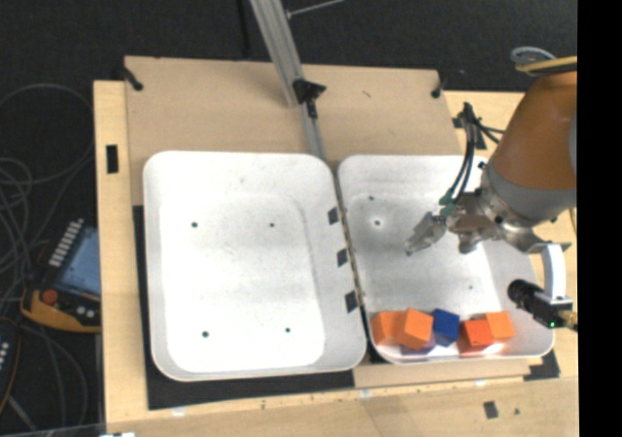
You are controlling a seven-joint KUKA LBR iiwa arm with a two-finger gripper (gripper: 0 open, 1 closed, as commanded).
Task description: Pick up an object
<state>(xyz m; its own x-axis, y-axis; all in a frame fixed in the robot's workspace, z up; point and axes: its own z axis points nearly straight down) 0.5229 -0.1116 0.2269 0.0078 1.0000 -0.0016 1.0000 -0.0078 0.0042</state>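
Observation:
Along the near edge of the right bin (389, 183) sit several blocks: an orange one (405, 326), a blue one (445, 324) and another orange one (485, 330), with a purple piece just under the first. My gripper (447, 234) hangs over the middle of the right bin, above and behind the blocks, its fingers spread open with nothing between them. The orange-banded wrist rises to the right of it.
The left bin (243, 260) lies beside the right one. A metal post (277, 27) slants up from between the bins at the back. Cables and a handheld pendant (68, 275) lie off the bench at the left.

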